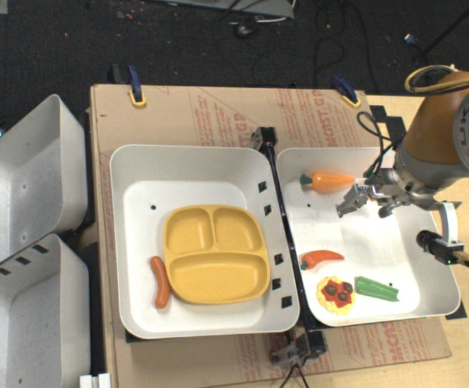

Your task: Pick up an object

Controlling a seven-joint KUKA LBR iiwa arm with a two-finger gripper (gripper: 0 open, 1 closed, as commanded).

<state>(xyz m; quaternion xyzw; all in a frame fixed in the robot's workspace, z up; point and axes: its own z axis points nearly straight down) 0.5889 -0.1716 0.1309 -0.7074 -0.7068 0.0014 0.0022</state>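
Two white bins sit side by side on the bench, and the pick has not happened yet as far as the view shows. The left bin (129,217), in the middle of the frame, holds a yellow divided plate (216,254) with a sausage (161,282) lying just beside its lower-left edge. The right bin (428,297) holds the likely candidates: a carrot (331,181) near its upper-left corner, a red chili pepper (321,258) lower down by the divider, a small pizza slice (336,293) toward the bottom, and a green piece (378,288) just to the right of the pizza. The arm (441,132) comes in from the right edge of the frame, and its gripper (364,199) hangs over the upper part of the right bin, just to the right of the carrot and a little below it. How wide the jaws stand cannot be told from this angle, and nothing can be seen between them. Every item lies loose on the bin floor, none lifted or tilted. The carrot is nearest the gripper, so it looks like the probable target, though that is a guess. Still to do: settle over an object, close on it, and raise it clear of the bin.
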